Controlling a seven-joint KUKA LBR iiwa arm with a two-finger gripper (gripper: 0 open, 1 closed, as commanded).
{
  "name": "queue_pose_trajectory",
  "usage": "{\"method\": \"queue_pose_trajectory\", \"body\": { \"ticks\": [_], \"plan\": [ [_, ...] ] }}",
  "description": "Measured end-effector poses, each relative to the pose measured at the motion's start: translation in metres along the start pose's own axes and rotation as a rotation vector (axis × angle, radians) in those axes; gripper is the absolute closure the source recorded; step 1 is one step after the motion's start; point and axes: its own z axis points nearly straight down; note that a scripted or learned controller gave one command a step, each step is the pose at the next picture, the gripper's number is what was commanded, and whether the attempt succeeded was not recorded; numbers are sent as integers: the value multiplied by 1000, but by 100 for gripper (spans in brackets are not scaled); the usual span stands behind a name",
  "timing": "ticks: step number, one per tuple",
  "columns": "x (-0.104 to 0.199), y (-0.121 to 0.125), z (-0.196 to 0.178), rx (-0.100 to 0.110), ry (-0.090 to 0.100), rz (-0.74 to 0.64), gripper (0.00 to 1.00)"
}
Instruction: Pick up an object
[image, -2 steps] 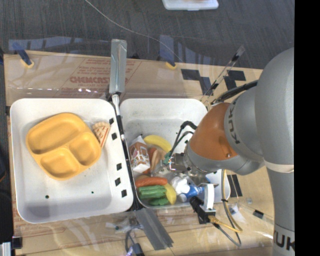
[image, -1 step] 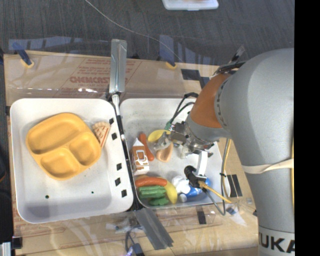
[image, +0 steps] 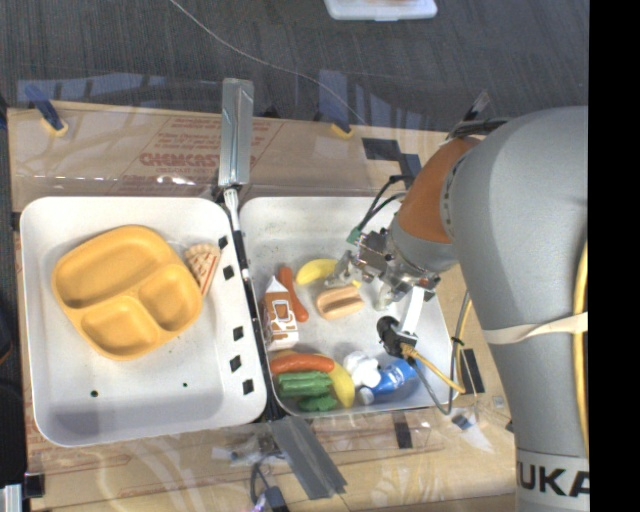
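My gripper (image: 368, 272) hangs low over the right bin (image: 300, 215), at its right-hand middle. Just left of it lies a toy hot dog in a bun (image: 338, 300), close to the gripper's tip or touching it. A yellow lemon-like piece (image: 316, 270) sits above the hot dog. Further left are an orange sausage (image: 289, 284) and a small red and white carton (image: 280, 312). Along the bin's front lie a red sausage (image: 300, 362), green beans (image: 305, 388), a banana (image: 344, 385) and a blue and white bottle (image: 385, 380).
The left bin (image: 140, 410) holds a yellow divided tray (image: 125, 290) and a waffle-like wedge (image: 204, 264) beside the divider. The grey arm (image: 520, 250) with its orange band covers the right bin's right side. Cables (image: 440, 365) trail by the bin's right wall.
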Motion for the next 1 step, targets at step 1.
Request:
{"method": "queue_pose_trajectory", "body": {
  "ticks": [1],
  "plan": [
    [27,-62,0,0,-2,-165,0]
  ]
}}
